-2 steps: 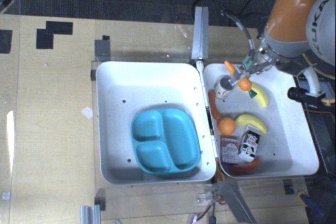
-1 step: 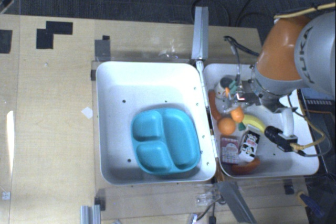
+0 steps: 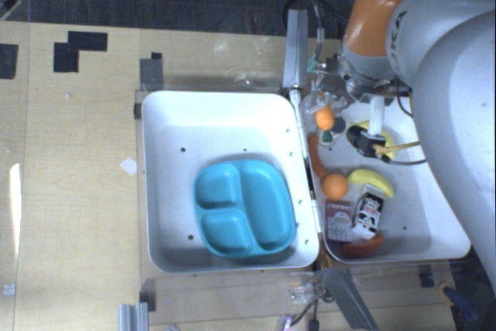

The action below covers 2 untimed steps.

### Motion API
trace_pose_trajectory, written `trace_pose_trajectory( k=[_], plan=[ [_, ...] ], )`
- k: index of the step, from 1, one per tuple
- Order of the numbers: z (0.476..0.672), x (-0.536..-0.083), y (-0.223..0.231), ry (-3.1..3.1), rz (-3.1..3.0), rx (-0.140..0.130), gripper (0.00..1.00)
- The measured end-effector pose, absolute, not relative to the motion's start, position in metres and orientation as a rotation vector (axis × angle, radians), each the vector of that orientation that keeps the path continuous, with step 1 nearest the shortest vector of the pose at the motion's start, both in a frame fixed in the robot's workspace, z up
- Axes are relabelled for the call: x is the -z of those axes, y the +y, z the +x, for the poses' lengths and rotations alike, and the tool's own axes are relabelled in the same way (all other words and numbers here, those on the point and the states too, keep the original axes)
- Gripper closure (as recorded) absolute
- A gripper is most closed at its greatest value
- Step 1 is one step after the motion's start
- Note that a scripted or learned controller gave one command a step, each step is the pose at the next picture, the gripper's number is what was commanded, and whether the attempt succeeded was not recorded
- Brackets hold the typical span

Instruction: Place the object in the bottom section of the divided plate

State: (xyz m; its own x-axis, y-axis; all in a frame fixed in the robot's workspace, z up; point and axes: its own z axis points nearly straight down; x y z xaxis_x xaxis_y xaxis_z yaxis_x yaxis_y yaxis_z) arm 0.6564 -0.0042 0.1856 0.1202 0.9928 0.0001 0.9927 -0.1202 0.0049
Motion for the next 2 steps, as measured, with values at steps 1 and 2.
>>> trace_pose_trajectory(
  k=[1, 2],
  plan=[
    [0.608, -0.185, 0.041, 2.278, 2.161, -0.004, 1.0],
    [0.651, -0.185, 0.086, 2.412, 2.006, -0.006, 1.0]
  ],
)
